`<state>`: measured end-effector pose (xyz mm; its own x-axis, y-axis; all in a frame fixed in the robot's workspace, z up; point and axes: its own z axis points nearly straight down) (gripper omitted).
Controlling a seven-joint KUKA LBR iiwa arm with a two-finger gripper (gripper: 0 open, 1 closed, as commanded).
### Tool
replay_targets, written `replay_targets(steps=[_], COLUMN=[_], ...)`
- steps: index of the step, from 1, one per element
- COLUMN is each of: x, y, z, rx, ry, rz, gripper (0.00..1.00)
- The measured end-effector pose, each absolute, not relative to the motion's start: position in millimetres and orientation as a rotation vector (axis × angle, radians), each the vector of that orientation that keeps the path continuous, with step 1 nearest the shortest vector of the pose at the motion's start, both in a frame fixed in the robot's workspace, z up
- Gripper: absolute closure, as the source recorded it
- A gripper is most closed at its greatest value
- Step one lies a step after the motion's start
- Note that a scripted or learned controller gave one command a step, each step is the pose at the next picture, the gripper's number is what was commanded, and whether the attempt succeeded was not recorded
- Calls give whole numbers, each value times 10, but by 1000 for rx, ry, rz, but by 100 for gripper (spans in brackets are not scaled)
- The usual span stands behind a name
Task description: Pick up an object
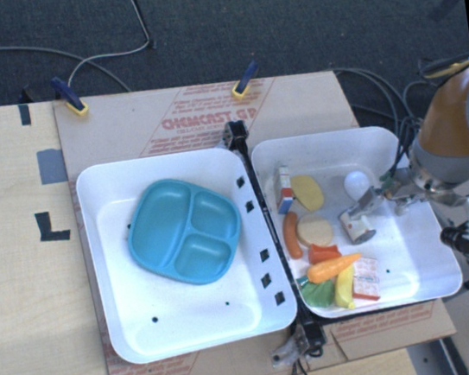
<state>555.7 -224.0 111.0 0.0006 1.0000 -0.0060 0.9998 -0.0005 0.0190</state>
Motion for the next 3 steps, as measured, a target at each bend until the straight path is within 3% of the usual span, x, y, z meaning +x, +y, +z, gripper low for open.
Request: replay_targets(steps=[1,2,3], x=[5535,5533,5451], y=[-1822,-1831,-816], z=[888,985,1845], rx=[2216,2216,2218], ry=[2222,2220,2225], rz=[4,2,1], gripper=[0,100,100])
